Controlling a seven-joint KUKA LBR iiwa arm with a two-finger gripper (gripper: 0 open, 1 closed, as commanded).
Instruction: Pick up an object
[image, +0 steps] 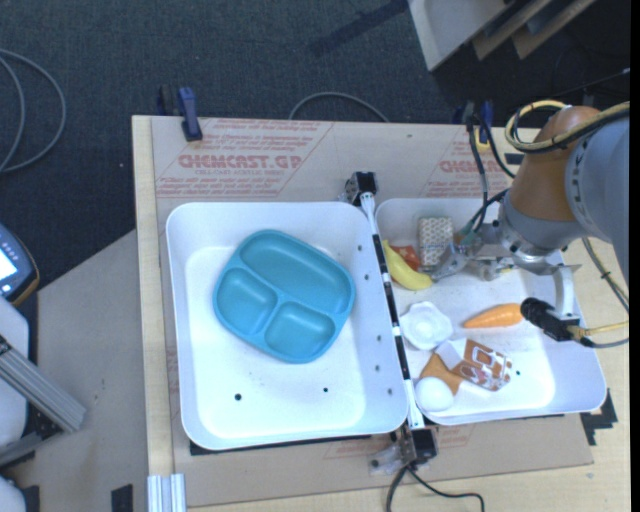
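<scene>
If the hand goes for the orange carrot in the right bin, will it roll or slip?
The carrot looks tapered and smooth, so it may squirt out of a pinch near its tip. Lying on its side on the right bin floor, it would probably roll in an arc if nudged. Likely light plastic.

Dark grey carpet (90, 60) surrounds the wooden bench (270, 155) (red lettering printed on it); loose cables (30, 110) trail across the floor.

Blue divided plate (284, 295): smooth, glossy plastic. Both white bins (200, 330): matt plastic, faintly sheened. Bench (250, 160): printed cardboard, matt. Carrot (492, 317): possibly plastic.
</scene>
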